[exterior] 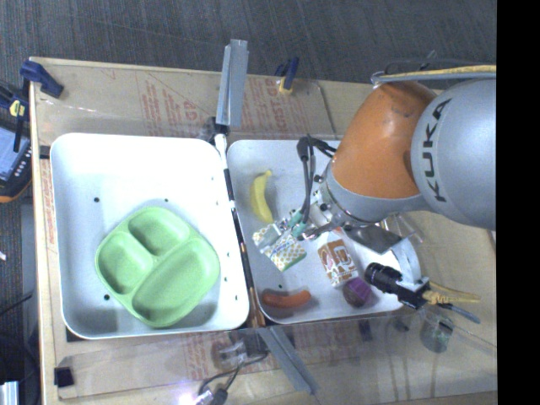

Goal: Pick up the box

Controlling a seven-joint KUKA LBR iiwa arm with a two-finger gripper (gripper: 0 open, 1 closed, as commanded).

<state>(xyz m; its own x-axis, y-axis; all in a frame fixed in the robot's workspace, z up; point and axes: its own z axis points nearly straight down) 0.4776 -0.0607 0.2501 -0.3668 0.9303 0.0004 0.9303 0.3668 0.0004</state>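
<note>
A small box (284, 250) with a green and white pattern lies tilted in the middle of the right bin (245, 163). My gripper (298, 223) hangs just above and to the right of it, right at the box's upper edge. I cannot make out whether it touches the box. A second small carton (337, 261), orange and white, lies just right of the patterned box. The arm's orange and grey wrist (388, 154) covers the bin's right part.
In the right bin a yellow banana (262, 194) lies at the upper left, a reddish sausage (287, 299) by the front wall and a purple fruit (358, 291) to its right. The left bin (76, 154) holds a green divided plate (158, 264).
</note>
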